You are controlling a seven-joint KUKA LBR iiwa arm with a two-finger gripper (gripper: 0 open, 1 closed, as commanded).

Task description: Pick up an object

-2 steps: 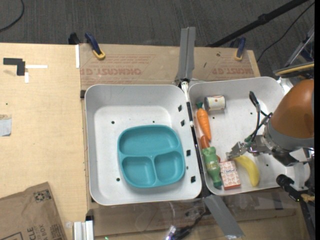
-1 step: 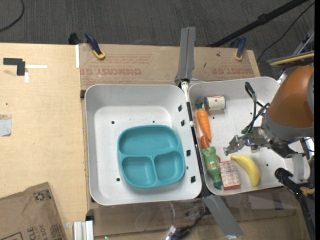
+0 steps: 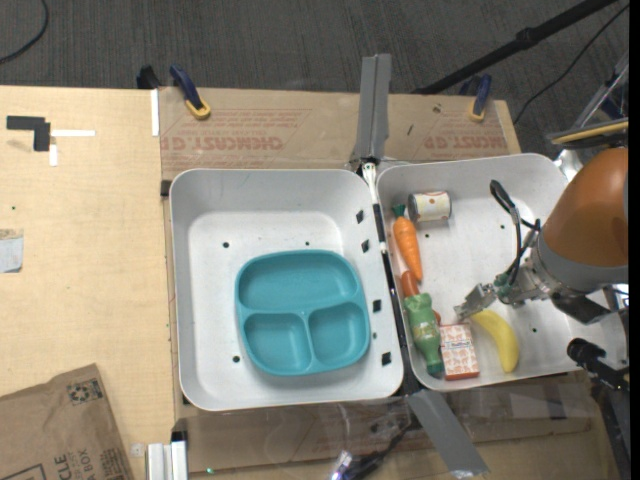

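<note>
I see my gripper (image 3: 478, 298) low in the right bin (image 3: 545, 183), jaws slightly open and holding nothing, just above the banana (image 3: 500, 338) at lower right, so picking remains undone.

The grey arm with its orange band (image 3: 598, 208) reaches in from the right edge, wrist bent down and leftward. Its metal two-finger gripper (image 3: 478, 299) sits low, pointing left — the slim fingers (image 3: 470, 302) look slightly parted, nothing visible between them.
</note>
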